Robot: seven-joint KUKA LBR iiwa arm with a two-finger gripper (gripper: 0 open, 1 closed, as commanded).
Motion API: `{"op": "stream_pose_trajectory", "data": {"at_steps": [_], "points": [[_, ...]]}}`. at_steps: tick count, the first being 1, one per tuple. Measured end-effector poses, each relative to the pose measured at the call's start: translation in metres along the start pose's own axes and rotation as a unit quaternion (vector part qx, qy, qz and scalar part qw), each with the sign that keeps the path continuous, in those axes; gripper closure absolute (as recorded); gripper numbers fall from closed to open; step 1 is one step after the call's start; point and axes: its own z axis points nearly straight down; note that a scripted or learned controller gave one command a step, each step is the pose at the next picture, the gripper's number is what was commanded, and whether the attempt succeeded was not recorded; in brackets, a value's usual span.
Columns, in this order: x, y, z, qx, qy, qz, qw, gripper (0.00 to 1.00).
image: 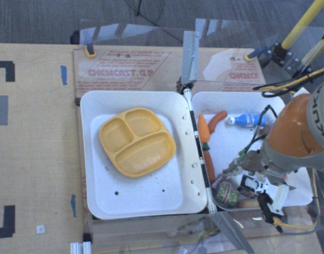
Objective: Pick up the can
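The can (227, 193) lies in the near left corner of the right bin (241, 142); I see its round silver rim and a greenish side. My gripper (242, 183) comes down from the orange-banded wrist (294, 134), just right of and above the can and close over it. The wrist and its cables hide the gripper's tips, and I cannot make out whether anything is held.
An orange carrot (203, 128), a red sausage (217, 119) and a long red-orange item (209, 164) lie along the right bin's left wall. A blue-and-white bottle (248, 120) lies at its back. The left bin (93, 194) holds a yellow divided plate (137, 141).
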Motion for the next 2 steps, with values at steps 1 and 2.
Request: {"op": "stream_pose_trajectory", "data": {"at_steps": [1,2], "points": [[0.034,0.091,0.001,-0.002,-0.001,0.044,0.9991,0.0],[0.023,0.117,-0.288,0.0,-0.002,0.067,0.9978,0.0]]}}
